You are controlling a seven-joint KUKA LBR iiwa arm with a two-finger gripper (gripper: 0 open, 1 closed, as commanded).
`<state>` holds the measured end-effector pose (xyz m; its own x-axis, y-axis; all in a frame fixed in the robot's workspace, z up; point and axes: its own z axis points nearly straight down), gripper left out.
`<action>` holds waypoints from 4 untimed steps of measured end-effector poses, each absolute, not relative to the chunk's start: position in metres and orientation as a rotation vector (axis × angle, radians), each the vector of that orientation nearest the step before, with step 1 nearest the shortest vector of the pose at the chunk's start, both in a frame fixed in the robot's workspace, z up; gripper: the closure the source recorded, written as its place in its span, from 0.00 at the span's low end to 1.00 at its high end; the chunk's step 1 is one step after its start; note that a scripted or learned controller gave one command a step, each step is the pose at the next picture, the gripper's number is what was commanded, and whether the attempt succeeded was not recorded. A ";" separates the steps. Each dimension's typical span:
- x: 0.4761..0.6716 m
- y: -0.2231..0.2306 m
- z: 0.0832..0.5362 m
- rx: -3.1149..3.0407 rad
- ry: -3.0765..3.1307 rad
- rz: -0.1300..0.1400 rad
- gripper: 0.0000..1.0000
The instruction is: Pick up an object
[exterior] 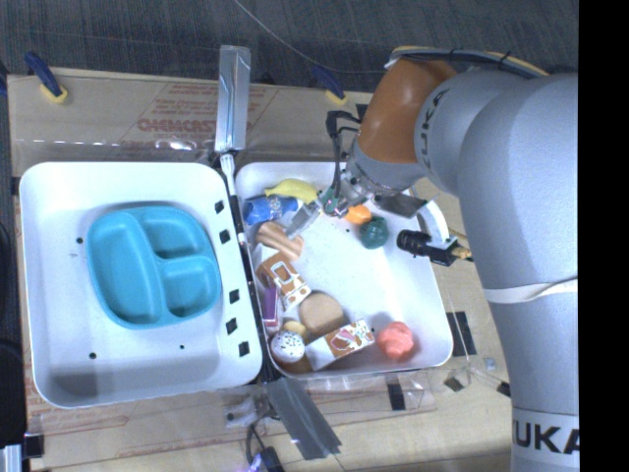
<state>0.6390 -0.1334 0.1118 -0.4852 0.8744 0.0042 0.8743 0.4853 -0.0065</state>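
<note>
So the stuff I could grab is all piled in the right bin (432,293), mostly along its left wall: a yellow banana-looking thing (291,189) at the top, a blue crumpled packet (263,209) just below it, a tan sausage-shaped piece (278,234), a brown-and-white carton (288,281), a round tan bun-like thing (321,311), a white speckled ball (287,345) in the bottom corner, another small printed box (346,339) beside it, and a pink blob (396,339) sitting a bit apart near the bottom wall. Up near the top there's a dark green round thing (373,232) with a small orange piece (359,214) touching it. My gripper (332,203) is hanging over the upper part of that bin, right beside the banana thing and the orange piece, and honestly I can't tell how it's set or whether it's got anything, my own wrist is blocking it. My arm (491,146) is reaching in from the right, covering that bin's top right corner. The left bin (49,264) is holding a blue divided tray (154,265).
</note>
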 end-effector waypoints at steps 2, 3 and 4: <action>0.626 -0.143 0.097 -1.643 -2.676 0.002 0.00; 0.657 -0.131 0.093 -1.643 -2.677 0.000 0.00; 0.657 -0.134 0.105 -1.638 -2.681 0.010 1.00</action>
